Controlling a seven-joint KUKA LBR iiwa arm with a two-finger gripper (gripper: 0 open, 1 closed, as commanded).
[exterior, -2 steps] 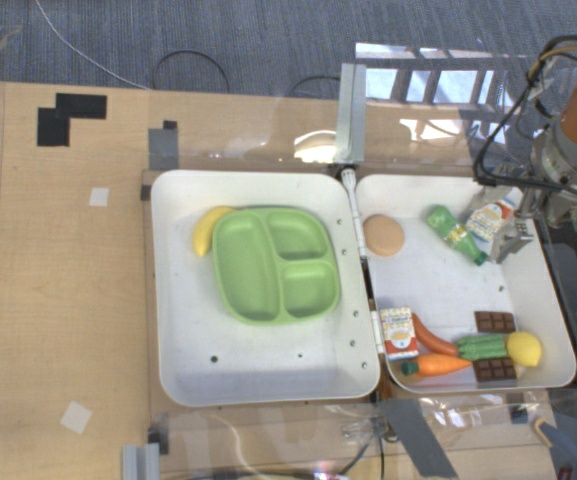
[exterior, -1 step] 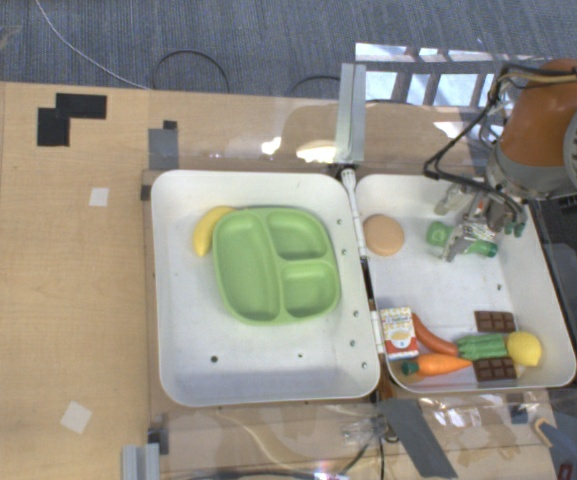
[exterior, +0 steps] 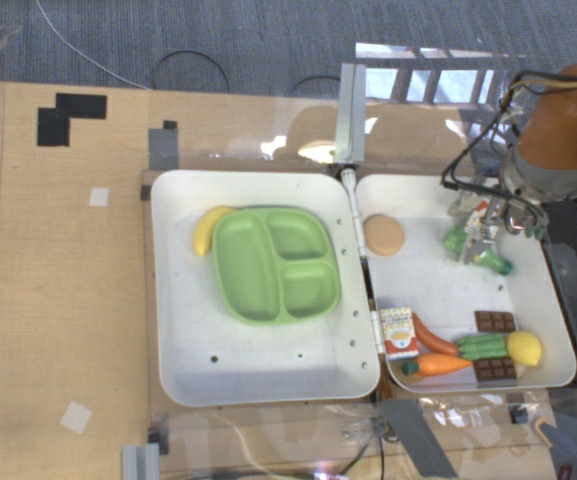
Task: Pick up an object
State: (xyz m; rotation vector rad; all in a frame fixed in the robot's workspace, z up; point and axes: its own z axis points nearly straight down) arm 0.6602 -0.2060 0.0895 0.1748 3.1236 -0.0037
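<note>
My gripper (exterior: 482, 232) hangs low over the far right part of the right bin (exterior: 438, 278), below the orange-banded wrist (exterior: 558, 133). A green object (exterior: 462, 241) lies right under it, with green showing on both sides of the metal tip. A tan round bun (exterior: 383, 234) sits at the bin's far left. Along the near edge lie a small white carton (exterior: 398, 331), two carrots (exterior: 442, 365), a green vegetable (exterior: 483, 346), a yellow lemon (exterior: 524, 348) and two chocolate bars (exterior: 495, 321).
The left bin (exterior: 183, 358) holds a green divided plate (exterior: 273, 265) with a banana (exterior: 208, 228) tucked at its far left corner. A metal divider (exterior: 360, 258) runs between the bins. Bare white floor lies in the middle of the right bin.
</note>
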